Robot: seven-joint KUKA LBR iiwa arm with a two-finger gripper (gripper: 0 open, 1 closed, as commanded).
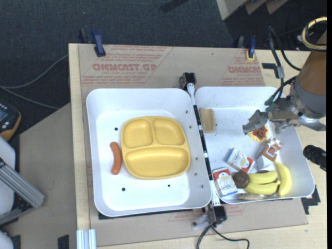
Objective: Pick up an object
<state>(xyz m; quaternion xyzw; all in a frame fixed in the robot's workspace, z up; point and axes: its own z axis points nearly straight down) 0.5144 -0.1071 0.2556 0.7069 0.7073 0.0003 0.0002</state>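
Two white bins are being borne side by side on the bench: the left bin [98,139] is occupied by a yellow divided plate [154,147] with a sausage [116,157] just beside it. The right bin [228,100] is being reached into by the gripper [258,122], poised over a small red-and-yellow object [259,134]; its grasp cannot be told. Bananas [268,180] are lying near the front corner.
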